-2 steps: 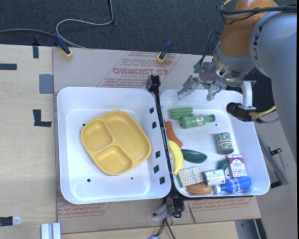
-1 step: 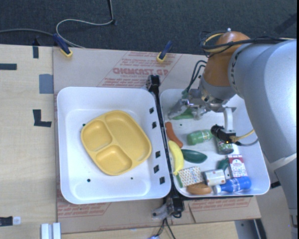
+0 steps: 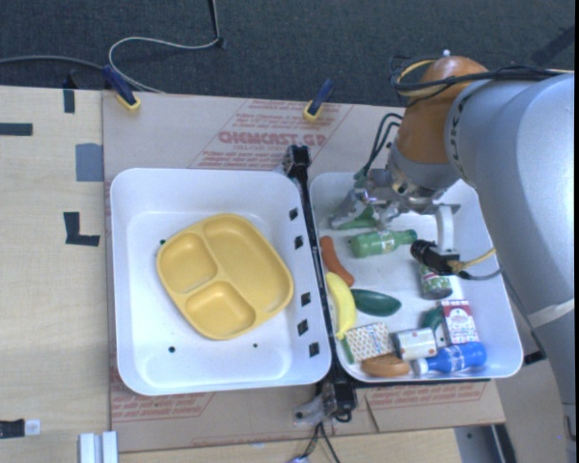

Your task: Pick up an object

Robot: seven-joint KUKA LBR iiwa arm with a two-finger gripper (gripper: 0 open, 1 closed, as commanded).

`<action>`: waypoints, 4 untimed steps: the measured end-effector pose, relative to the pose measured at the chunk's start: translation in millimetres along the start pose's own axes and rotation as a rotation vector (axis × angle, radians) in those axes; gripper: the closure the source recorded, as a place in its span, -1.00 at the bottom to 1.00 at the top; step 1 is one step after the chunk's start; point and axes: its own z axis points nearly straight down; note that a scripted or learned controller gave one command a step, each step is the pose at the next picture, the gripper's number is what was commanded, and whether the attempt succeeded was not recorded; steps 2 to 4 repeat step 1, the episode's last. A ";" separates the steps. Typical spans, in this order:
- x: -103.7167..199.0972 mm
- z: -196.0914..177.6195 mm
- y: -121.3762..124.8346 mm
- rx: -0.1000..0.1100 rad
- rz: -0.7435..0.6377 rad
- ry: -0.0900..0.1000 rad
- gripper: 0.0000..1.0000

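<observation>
The metal two-finger gripper (image 3: 378, 212) hangs low in the right white plastic bin (image 3: 492, 258), just above a green plastic bottle (image 3: 380, 243) lying on its side; whether it grips cannot be told. The grey arm (image 3: 507, 152) bends down from the right.

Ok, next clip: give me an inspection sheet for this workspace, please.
Surface: cardboard sheet on a wooden bench, bearing two white bins.
Job's things: right bin holds a green bottle, carrot, banana, blue bottle, small can and red carton.
Clutter: yellow divided plate in the left bin.
Grippers: gripper low over the green bottle; nothing seen held.
Cables: black cable on the dark floor beyond the bench.
Surroundings: yellow-blue clamps on the cardboard's far edge.
</observation>
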 end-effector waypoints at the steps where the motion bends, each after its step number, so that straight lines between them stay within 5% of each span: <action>1: 33.7 -121.5 -67.8 -0.002 -0.001 0.001 1.00; 4: 33.7 -121.5 -67.8 -0.002 -0.001 0.001 1.00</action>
